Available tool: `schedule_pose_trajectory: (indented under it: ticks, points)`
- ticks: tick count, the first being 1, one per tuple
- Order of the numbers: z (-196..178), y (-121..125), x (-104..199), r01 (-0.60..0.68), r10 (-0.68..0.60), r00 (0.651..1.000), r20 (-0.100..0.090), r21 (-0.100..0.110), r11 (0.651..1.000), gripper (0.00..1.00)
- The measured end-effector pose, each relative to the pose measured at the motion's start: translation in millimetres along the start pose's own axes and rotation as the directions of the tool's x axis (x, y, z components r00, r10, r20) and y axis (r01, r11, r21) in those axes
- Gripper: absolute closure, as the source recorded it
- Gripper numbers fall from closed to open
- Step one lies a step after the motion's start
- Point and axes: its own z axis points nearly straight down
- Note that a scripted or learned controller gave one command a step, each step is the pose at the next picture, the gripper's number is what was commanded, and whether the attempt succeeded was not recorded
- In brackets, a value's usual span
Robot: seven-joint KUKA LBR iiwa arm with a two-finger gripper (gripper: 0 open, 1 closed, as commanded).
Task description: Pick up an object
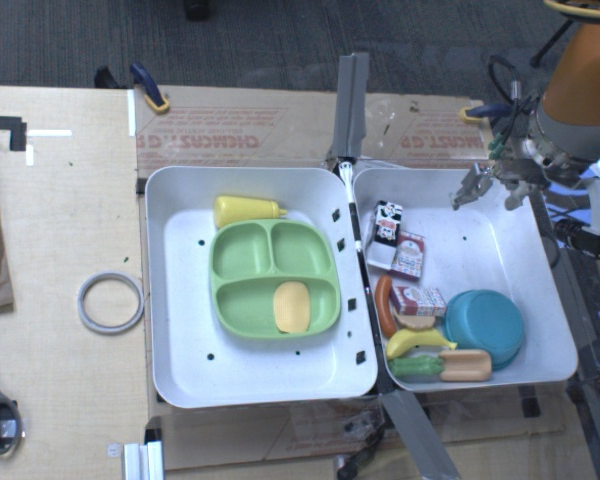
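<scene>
The claw (490, 190) is seen with fingers spread apart, gripping nothing, over the right bin's (500, 238) far edge, well apart from the blue bowl (487, 328).

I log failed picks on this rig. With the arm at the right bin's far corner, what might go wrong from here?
1. The banana, hot dog, blue bowl and small boxes crowd the right bin's near left; a descent there may jostle neighbours.
2. The tool hovers near the far rim, so lowering there risks clipping the wall.
</scene>
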Motion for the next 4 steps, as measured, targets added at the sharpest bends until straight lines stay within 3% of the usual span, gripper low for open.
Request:
schedule_pose_trajectory:
  ticks: [1,2,3,4]
  points:
    - [118.4,-67.3,66.4,0.187,-0.187,0.982,-0.001,0.0,0.982,0.0]
    - [109.1,-33.1,50.1,0.462,-0.462,0.887,0.001,-0.003,0.887,0.0]
    - [118.4,-69.1,53.3,0.18,-0.18,0.984,-0.001,0.001,0.984,0.0]
    - [109.5,-68.9,52.3,0.177,-0.177,0.984,-0.001,0.001,0.984,1.0]
